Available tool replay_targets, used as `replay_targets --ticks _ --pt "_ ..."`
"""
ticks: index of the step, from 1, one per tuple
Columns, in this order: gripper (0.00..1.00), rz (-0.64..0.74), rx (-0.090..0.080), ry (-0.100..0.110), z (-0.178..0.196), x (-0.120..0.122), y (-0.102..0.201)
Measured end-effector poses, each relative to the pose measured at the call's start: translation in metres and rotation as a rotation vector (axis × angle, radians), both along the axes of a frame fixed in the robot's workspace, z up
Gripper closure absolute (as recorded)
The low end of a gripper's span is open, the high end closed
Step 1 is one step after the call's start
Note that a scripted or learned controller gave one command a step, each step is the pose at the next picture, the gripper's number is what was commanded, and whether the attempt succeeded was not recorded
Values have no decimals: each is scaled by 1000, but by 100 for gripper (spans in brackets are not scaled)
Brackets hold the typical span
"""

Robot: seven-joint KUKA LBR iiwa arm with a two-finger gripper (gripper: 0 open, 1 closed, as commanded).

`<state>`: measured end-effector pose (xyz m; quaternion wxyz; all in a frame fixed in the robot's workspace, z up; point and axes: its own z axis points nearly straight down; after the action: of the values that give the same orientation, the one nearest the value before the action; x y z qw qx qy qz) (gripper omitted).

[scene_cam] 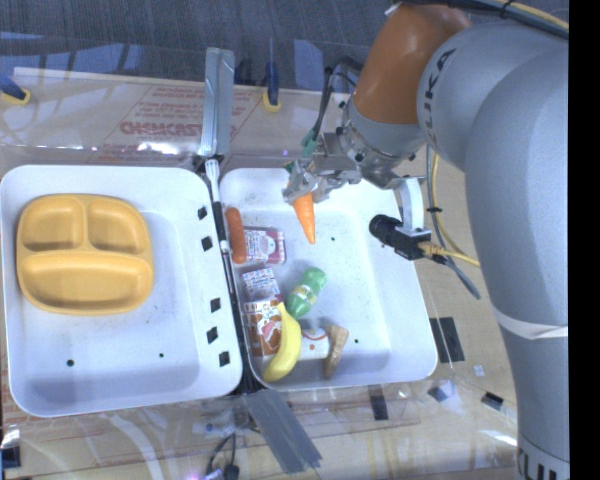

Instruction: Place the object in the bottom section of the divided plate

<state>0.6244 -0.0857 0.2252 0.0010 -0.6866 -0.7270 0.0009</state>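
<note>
An orange toy carrot (pixel 306 217) hangs point down over the upper part of the right bin (pixel 400 298), its top pinched between the fingers of my gripper (pixel 308 190). The gripper is shut on the carrot. The yellow divided plate (pixel 84 252) lies in the left bin (pixel 100 368), toward its upper left. Its wide bottom section (pixel 86 278) has nothing in it, and its two smaller sections sit above.
In the right bin lie a hot dog (pixel 236 234), a red packet (pixel 263 245), a second packet (pixel 261 284), a green bottle (pixel 306 292), a banana (pixel 284 349) and a brown piece (pixel 334 348). A metal divider (pixel 216 103) stands between the bins. My arm covers the upper right.
</note>
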Motion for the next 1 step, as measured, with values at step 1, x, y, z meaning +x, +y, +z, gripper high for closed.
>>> replay_targets --ticks 1 --pt "100 149 0 3 -28 -69 58"
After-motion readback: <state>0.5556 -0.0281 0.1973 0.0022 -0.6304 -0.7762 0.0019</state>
